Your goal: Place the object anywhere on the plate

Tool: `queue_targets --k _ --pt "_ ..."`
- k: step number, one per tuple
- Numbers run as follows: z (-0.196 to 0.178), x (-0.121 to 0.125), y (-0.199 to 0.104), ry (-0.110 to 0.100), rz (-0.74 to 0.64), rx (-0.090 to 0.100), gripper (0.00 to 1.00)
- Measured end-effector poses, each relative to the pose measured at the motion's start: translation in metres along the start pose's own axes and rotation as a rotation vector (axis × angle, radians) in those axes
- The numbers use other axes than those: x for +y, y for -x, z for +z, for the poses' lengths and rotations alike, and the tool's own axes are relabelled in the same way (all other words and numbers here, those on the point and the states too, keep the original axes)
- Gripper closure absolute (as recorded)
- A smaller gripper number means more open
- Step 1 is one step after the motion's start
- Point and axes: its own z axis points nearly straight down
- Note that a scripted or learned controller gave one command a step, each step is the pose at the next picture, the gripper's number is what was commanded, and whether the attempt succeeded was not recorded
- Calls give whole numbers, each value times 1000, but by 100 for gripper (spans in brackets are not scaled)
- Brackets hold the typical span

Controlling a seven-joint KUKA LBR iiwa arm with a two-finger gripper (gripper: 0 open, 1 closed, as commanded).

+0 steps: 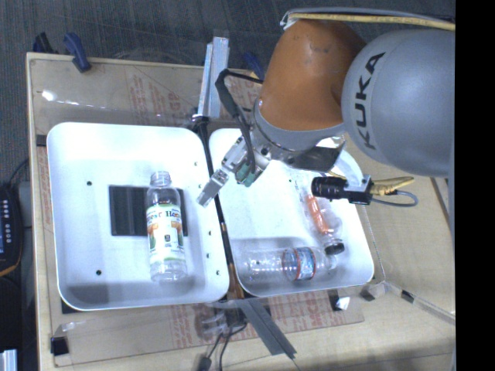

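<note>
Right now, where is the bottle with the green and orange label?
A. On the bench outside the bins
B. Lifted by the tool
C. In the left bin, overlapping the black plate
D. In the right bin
C: the labelled bottle lies in the left bin across the black plate's right edge, apart from the tool.

bottle (165, 234) on black plate (125, 209) | end effector (211, 189) at right bin (267, 226) rim

On my feed I see a clear plastic bottle (290, 263) lying on its side along the near wall of the right bin (263, 215), a slim orange-tinted bottle (319, 216) lying just beyond it, and a blue clamp (77, 52) on the bench (116, 91) at its far left corner.
</note>
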Motion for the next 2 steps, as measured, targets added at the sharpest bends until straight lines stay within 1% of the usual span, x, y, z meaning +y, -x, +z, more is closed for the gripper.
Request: queue_targets --k 1,2 --pt "85 21 4 -3 -333 5 0" --pt "74 21 5 -3 -335 4 100"
